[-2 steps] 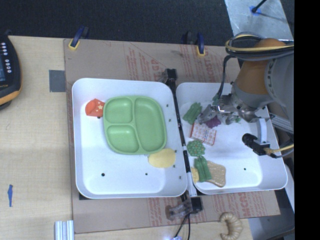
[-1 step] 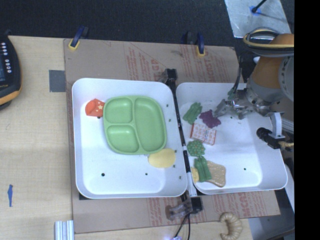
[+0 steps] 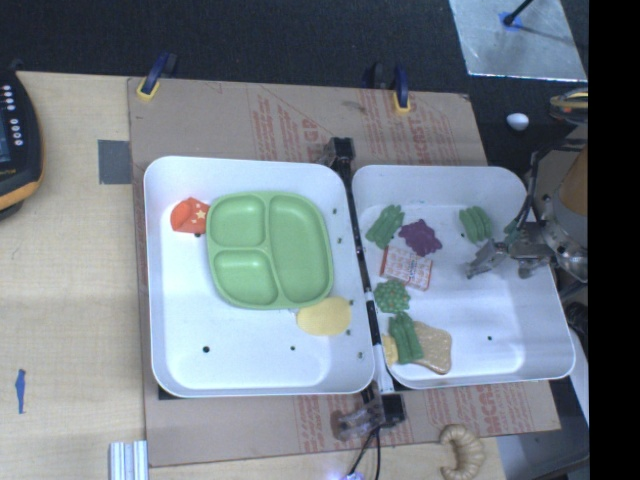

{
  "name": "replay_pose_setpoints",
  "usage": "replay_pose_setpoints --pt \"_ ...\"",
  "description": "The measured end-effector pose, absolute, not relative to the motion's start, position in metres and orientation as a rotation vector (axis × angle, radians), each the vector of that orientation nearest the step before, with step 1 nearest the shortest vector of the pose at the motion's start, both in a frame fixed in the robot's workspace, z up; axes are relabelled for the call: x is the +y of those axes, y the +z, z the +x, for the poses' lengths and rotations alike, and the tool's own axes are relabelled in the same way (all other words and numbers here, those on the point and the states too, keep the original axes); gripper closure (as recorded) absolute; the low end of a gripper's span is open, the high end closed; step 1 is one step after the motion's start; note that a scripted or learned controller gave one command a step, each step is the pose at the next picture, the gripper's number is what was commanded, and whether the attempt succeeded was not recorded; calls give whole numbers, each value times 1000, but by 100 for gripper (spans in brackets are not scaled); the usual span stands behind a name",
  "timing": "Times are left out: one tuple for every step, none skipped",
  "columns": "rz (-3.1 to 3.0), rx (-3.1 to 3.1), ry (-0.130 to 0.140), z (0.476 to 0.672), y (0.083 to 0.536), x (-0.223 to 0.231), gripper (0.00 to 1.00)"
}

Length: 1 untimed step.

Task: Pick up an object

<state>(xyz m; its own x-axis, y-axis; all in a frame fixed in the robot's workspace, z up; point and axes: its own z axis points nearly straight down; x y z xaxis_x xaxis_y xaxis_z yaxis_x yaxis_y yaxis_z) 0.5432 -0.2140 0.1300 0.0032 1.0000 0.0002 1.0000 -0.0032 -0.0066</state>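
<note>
Several candidate objects lie in the right bin (image 3: 540, 363); gripper (image 3: 487, 264) low at its right side, fingers spread, holding nothing. Approach step (no grasp yet). Nearest: green piece (image 3: 475, 224). Next: centre over it, descend, close.

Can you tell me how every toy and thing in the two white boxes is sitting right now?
green plate: flat in the left bin, nothing on it.
red toy: touching the plate's left edge.
yellow toy: by the plate's lower edge.
purple grapes: lying in the right bin.
toast: lying flat, a green vegetable across it.
gripper: low over the right bin, holding nothing I can see.
</note>
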Motion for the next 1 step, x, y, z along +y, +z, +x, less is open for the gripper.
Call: replay_pose_setpoints --pt "-2219 -2235 -7 624 178 -206 0"
